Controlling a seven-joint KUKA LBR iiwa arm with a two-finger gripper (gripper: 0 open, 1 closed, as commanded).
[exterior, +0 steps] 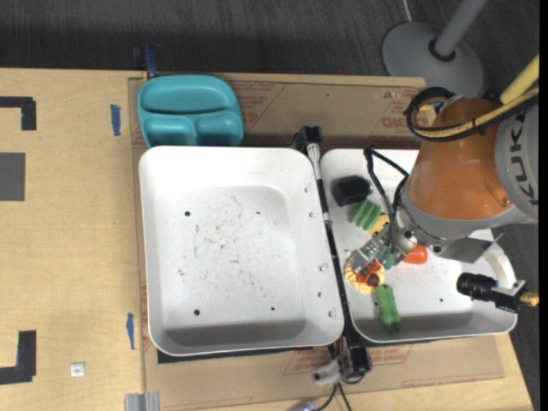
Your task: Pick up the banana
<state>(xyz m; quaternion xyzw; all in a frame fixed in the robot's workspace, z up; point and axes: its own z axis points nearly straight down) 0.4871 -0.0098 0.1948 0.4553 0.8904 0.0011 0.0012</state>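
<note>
I view the bench from above. The left bin holds no objects; the right bin collects the clutter, so the arm reaches in there. The teal tray sits behind the left bin. The hand hangs low over the banana, which lies near the right bin's left wall beside a green block; I cannot tell whether the hand is released or clenched.

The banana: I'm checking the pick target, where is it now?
The banana lies in the right bin, near its left wall, just under the pincer, with a green block right below it.
</note>
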